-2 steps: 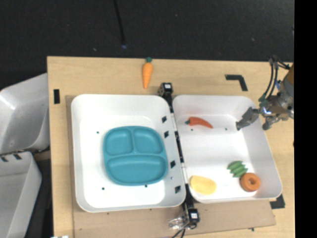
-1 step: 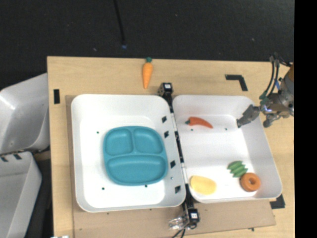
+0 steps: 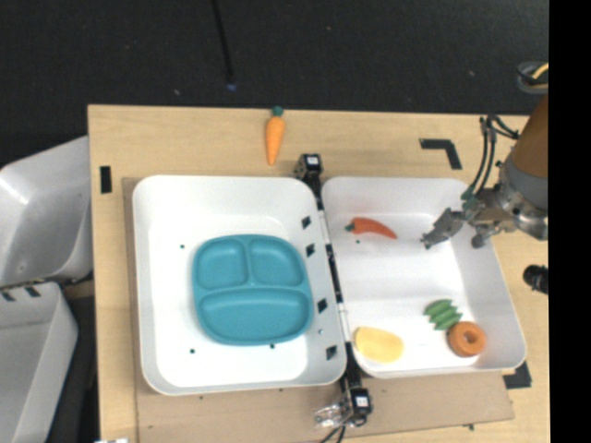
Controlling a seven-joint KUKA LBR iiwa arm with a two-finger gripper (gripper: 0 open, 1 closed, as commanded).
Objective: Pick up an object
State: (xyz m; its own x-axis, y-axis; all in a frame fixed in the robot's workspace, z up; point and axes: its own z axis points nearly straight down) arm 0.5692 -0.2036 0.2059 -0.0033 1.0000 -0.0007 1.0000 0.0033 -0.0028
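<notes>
Red chili pepper (image 3: 372, 229) lies flat in the right bin (image 3: 388, 284), upper left — nearest to your gripper (image 3: 457, 231), whose fingers are spread, holding nothing. Lower straight over its middle, straddle the narrow width — then close.

In my right bin (image 3: 480, 275) lie a red pepper (image 3: 372, 228), green pod (image 3: 442, 314), orange ring (image 3: 467, 339) and yellow piece (image 3: 379, 344), all apart.

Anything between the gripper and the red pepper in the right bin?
Nothing visible. The gripper hangs over the right bin, and bare white floor lies between it and the red pepper. The other toys sit at the bin's near edge.
</notes>
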